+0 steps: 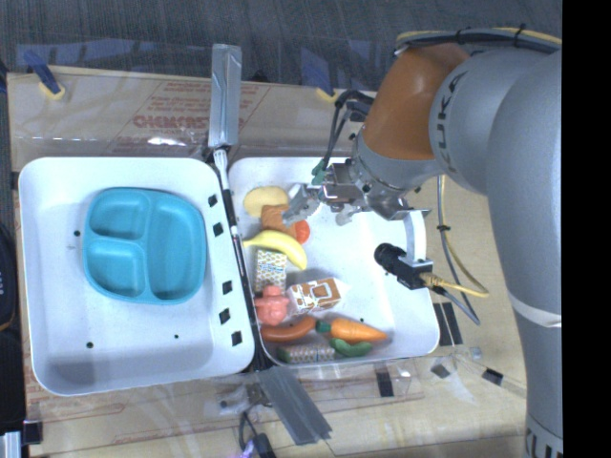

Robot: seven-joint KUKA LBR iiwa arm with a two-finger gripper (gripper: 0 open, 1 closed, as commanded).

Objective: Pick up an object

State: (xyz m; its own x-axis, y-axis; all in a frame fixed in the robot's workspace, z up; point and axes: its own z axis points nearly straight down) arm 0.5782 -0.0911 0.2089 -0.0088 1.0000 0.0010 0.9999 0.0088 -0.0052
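Toy foods crowd the right bin: one banana, one carrot, one small carton, beside others. Above them hangs the pincer; whether it grips anything cannot be told. One blue tray fills the left bin.

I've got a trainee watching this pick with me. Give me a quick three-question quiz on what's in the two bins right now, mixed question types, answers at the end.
1. True or false: the blue divided plate lies in the right bin.
2. Which item lies nearest the gripper?
A. the carrot
B. the banana
C. the small carton
3. Fill in: the toy food is crowded along the right bin's ____ side, next to the divider.

Key:
1. False; it lies in the left bin.
2. B
3. left
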